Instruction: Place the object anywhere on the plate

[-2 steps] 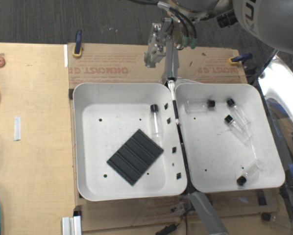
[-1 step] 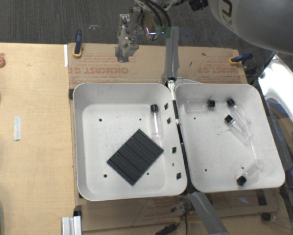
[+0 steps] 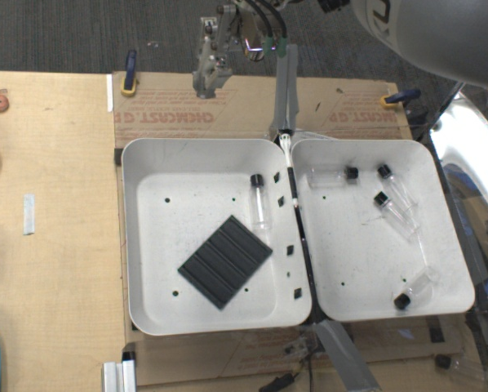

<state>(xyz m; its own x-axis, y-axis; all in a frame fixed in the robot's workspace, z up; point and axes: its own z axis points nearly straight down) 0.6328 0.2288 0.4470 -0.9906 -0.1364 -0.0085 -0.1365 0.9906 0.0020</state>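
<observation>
One vial point(image 3: 259, 200) beside dark plate point(image 3: 225, 261), hand point(image 3: 210, 70) well above

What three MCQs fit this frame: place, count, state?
1. The black plate lies in: A the left bin; B the other bin; C on the cardboard.
2. Number of capped tubes in the right bin: A two; B four; C six.
3. The left-bin tube is: A on the plate; B on the bin floor, off the plate; C held by the arm.
Key: A, the plate sits on the left bin's floor. B, four black caps show there. B, the tube lies flat by the plate's upper corner.
</observation>
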